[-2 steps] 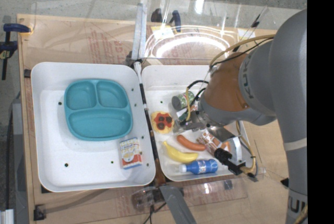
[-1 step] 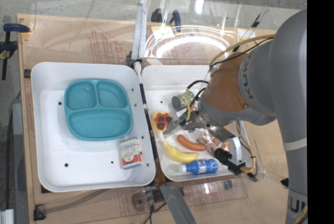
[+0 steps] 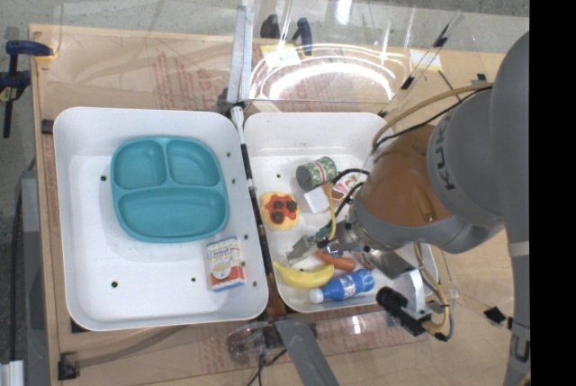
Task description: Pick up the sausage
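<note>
1. The gripper (image 3: 326, 242) is low in the right bin (image 3: 270, 137), near its front edge, beneath the grey and orange wrist. Whether it is apart or together cannot be told; the arm covers much of it.
2. The sausage (image 3: 337, 262), orange-red, lies just below the gripper, between it and the blue bottle (image 3: 346, 287). Contact between them cannot be judged.
3. A banana (image 3: 302, 274) lies just left of the sausage, along the bin's front wall.
4. Further out in the same bin: a yellow piece with red and dark spots (image 3: 281, 210), a green can (image 3: 317, 172), and a small white block (image 3: 314, 201).
5. The left bin (image 3: 81, 222) bears a teal divided plate (image 3: 169, 187) and a small carton (image 3: 226, 264) near its front right.
</note>
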`<state>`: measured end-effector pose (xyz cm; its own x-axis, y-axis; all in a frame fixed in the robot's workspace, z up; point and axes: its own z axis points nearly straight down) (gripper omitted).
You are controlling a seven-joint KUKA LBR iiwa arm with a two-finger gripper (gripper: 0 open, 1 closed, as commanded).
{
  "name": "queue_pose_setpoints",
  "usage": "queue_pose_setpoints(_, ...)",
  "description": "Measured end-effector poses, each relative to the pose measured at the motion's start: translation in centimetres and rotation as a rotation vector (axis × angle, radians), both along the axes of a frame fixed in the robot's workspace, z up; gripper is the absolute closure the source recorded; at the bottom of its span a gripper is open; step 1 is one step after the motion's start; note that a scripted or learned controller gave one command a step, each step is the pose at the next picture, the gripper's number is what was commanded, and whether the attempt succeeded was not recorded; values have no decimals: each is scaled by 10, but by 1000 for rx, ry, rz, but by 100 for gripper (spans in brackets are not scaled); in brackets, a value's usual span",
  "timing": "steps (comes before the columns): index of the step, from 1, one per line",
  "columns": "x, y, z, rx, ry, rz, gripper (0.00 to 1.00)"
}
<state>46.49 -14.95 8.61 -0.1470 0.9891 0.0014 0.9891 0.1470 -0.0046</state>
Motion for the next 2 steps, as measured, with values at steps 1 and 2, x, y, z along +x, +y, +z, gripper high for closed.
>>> queue_pose_setpoints(1,0,-1,11,1,1,4,100)
queue_pose_setpoints(2,-12,66,101,0,-5,83,100)
